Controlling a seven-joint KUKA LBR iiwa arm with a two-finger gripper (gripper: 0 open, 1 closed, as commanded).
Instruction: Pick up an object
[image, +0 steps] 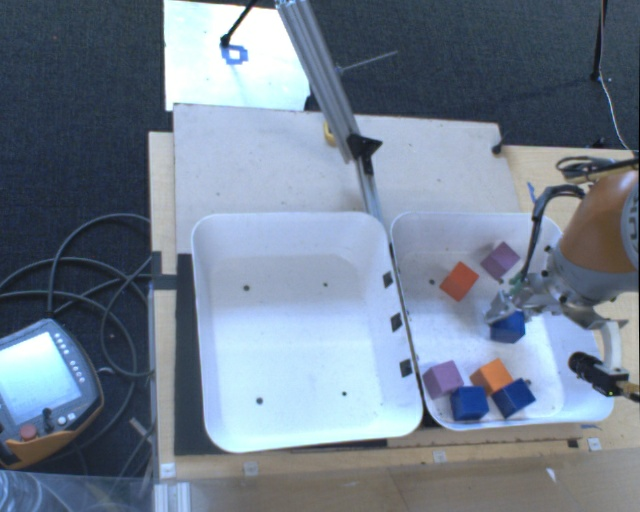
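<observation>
Right bin (440, 245) (blue cube (508, 328) skewed)

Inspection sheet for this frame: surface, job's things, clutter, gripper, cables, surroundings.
Surface: bench bearing left bin and right bin.
Job's things: right bin holds seven blocks: orange block, purple block, blue block; a cluster of four near the front.
Clutter: nothing seen.
Gripper: gripper at the blue block; grasp unclear.
Cables: black loops on the floor.
Surroundings: teach pendant, dark carpet.
</observation>
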